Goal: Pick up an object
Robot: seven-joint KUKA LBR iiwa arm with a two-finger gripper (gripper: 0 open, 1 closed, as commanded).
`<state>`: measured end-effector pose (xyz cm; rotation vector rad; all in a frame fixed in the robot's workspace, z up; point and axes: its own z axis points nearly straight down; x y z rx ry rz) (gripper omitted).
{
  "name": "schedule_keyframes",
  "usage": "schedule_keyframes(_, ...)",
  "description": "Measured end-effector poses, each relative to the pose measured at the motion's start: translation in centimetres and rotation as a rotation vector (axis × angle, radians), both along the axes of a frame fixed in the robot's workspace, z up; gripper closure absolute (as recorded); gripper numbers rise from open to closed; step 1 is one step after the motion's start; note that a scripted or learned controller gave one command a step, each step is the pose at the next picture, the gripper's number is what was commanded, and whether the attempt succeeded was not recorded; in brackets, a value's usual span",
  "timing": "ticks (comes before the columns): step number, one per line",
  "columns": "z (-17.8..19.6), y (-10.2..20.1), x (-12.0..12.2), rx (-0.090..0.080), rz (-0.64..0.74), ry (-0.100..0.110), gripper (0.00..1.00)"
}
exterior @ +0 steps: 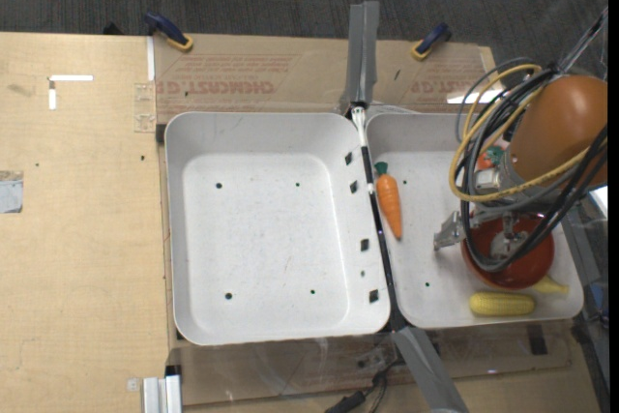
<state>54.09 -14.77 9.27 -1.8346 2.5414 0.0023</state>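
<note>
Yellow corn cob (502, 305) lies at 5 o'clock in right bin (426, 290), touching red bowl (513, 264) under gripper (495, 242); can't tell gripper state. Carrot (389, 200) at 9 o'clock by divider, w/ space around it. Prob. light, stiff, smooth plastic; grasp across thick mid-body.

Two white bins (184, 208) are seen, along with one carrot (389, 198), one yellow corn cob (502, 305), one red bowl (522, 266), and two clamps (169, 31).
</note>
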Motion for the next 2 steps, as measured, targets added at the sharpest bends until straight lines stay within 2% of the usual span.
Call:
schedule_keyframes(1, 0.0, 4.7, 4.1, -0.002, -0.098, 0.000, 0.00)
schedule_keyframes(2, 0.2, 4.7, 11.3, -0.005, -0.224, 0.000, 0.00)
